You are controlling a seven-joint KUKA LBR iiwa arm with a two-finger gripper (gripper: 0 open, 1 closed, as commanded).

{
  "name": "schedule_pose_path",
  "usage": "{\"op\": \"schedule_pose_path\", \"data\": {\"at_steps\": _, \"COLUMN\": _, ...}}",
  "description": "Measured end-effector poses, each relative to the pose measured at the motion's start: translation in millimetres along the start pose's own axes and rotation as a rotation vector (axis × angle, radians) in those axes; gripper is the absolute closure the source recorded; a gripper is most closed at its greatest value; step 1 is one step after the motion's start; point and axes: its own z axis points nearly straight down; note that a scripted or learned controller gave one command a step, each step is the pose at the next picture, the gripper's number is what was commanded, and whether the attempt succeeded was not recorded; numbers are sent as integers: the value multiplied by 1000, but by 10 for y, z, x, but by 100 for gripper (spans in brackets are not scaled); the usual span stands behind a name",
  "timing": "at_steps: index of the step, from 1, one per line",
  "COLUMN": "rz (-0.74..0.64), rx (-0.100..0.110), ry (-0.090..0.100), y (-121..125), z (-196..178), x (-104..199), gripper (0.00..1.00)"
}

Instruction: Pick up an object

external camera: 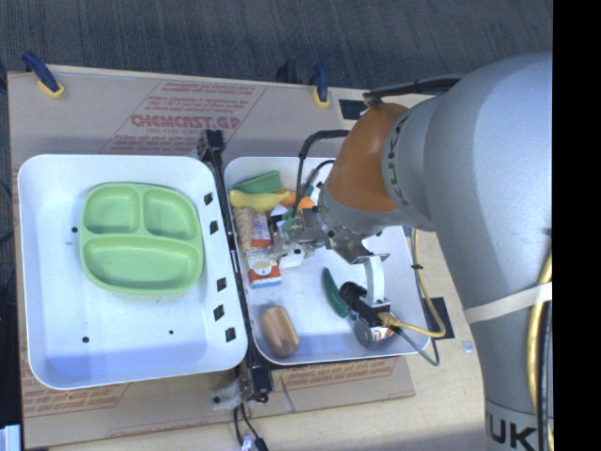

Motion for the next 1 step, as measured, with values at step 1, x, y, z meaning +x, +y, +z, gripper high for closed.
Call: {"op": "schedule_pose_path", "data": {"at_steps": 1, "rz": 2, "rx": 7, "ry": 2, "y": -608, "z": -857, "x": 399, "gripper": 100}}
